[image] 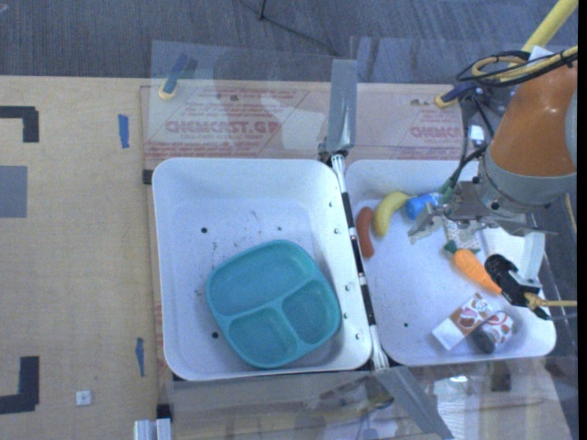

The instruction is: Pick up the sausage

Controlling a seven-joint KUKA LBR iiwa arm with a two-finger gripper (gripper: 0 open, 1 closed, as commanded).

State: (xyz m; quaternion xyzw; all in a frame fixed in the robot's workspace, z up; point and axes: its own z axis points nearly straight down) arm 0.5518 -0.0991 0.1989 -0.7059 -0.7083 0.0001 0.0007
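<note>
Faint red lettering runs across the clear plastic sheet (240,122) lying on the table (73,246) behind the bins, up and left of the pincer (431,223) — it seems to begin "CHEMCAST", the rest too washed out to read. A second red print sits on the sheet behind the pincer — illegible.

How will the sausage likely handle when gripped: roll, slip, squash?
The sausage looks small, rounded and smooth, so it may roll or slip if nudged sideways. It lies right against the right bin's left wall, likely leaving little finger room. Probably a light toy.
</note>
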